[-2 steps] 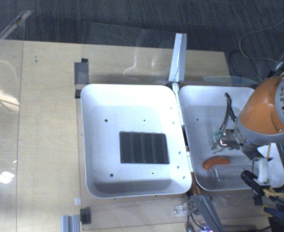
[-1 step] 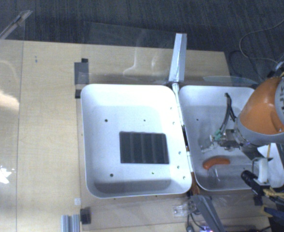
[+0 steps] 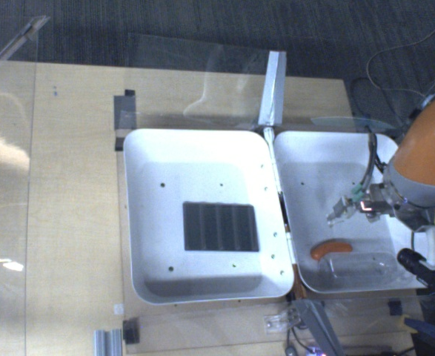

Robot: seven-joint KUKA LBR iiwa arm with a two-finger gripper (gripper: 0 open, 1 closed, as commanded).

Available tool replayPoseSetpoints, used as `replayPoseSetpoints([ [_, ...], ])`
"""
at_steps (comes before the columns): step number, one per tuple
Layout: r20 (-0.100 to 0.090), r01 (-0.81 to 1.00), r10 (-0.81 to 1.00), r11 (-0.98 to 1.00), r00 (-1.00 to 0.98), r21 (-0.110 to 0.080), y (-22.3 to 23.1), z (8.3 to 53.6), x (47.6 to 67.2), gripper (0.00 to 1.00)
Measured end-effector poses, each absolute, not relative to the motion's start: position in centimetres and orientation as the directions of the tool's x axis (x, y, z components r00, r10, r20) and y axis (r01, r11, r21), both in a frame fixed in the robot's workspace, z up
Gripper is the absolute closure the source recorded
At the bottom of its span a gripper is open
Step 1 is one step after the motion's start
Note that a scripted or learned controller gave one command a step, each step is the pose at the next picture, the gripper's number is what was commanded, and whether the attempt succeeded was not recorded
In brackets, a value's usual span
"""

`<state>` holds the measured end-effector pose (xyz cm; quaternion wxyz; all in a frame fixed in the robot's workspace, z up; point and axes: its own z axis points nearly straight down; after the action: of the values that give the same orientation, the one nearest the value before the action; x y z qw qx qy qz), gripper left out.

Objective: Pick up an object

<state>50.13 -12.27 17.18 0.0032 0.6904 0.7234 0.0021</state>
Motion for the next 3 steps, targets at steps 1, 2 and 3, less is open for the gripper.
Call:
replayPoseSetpoints([
  [1, -0.003, 0.989, 0.990, 0.144, -0.144, 0.016, -10.7, 9.0, 49.2, 0.00],
  [2, -0.002, 0.981, 0.981, 0.193, -0.193, 0.007, -10.6, 16.1, 51.1, 0.00],
  [3, -0.006, 0.962, 0.963, 0.271, -0.271, 0.017, -8.9, 9.1, 49.2, 0.00],
])
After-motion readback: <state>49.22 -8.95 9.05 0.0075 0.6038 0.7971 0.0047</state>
